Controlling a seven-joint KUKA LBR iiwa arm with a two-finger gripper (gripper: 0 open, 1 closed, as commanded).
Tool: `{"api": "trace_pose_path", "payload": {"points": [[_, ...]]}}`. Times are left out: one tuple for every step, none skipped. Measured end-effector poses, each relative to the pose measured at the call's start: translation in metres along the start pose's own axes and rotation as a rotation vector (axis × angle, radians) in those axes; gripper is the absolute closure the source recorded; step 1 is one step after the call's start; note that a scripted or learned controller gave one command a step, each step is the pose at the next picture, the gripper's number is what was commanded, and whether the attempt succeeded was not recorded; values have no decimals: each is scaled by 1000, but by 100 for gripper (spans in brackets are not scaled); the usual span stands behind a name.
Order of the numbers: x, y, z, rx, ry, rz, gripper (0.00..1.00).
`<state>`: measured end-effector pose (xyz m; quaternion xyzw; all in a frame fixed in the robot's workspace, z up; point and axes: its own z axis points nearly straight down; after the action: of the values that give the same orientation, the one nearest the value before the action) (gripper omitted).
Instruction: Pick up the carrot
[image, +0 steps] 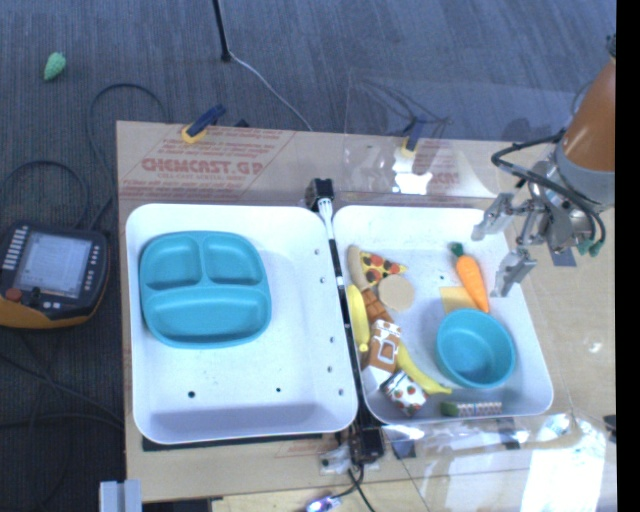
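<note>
Gripper (508, 243) hangs at right of frame over the right bin's (540, 400) upper right rim, fingers spread wide and gripping nothing, arm angling in from the upper right, carrot (471, 281) lying just left of it, above the blue bowl (475, 347).

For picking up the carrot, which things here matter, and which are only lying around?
Belong to the job:
carrot
gripper
right bin

Just lying about:
blue bowl
blue divided tray
pizza slice
bananas
left bin
</note>
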<state>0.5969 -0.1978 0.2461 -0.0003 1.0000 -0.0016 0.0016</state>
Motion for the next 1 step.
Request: {"api": "trace_pose_path", "payload": {"points": [[-4,-13,128,-6,14,141,0]]}}
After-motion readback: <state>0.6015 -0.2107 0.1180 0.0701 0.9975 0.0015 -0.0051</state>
